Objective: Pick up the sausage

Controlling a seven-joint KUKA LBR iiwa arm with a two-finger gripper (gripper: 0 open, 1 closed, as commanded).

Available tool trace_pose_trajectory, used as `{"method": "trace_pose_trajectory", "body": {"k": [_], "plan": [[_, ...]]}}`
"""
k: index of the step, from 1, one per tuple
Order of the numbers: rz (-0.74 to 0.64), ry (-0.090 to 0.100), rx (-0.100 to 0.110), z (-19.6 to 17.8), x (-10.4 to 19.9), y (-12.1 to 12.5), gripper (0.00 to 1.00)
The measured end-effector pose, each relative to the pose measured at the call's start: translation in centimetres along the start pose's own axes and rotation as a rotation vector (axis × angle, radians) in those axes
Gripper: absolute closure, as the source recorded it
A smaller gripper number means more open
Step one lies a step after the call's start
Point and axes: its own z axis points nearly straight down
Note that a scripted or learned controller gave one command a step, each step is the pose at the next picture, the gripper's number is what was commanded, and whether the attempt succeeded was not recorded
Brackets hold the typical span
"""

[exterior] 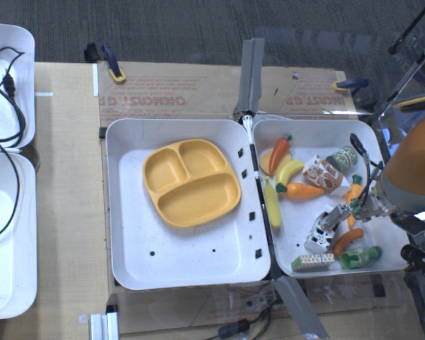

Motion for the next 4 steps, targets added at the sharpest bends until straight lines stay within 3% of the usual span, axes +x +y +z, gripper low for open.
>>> {"method": "trace_pose_trajectory", "body": {"k": [1,2,3,4], "plan": [[-0.031,0.017,0.003,0.1,-2.1,-0.4,0.00],[-0.076,0.004,-0.001,0.0,-1.6,-0.3,0.00],[-0.106,0.019,0.003,0.1,-4.3,-0.8,0.00],[-0.157,0.015,0.000,0.1,-4.4,-0.7,0.00]]}}
